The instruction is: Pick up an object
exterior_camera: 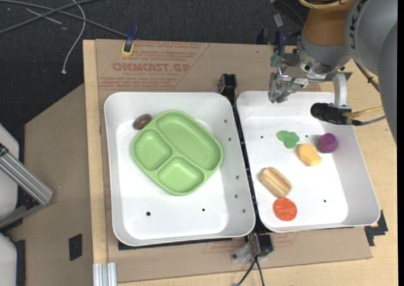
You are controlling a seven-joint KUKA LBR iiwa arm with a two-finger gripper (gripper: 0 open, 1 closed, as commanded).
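Nearest the camera, the front rims of the two white bins sit close to the tabletop (95, 152) edge, and the left bin (120, 171) has open floor along its front and left sides. In the right bin (353, 196), a red round piece (285, 209) lies near the front wall, with a tan bread-like roll (275, 181) just behind it; the front right corner is free floor. Farther in, a yellow piece (308, 154), a purple ball (327, 143) and a small green piece (288, 138) sit close together. The left bin holds a green divided tray (177, 151) in its middle, with a small brown piece (142, 121) just beside the tray's far left edge. At the right bin's far rim, the claw (278, 93) hangs over bare floor, with nothing seen in it; I cannot tell how far it is parted. Beyond the bins, red print on the cardboard (151, 64) reads roughly "CHEMCAST GP".
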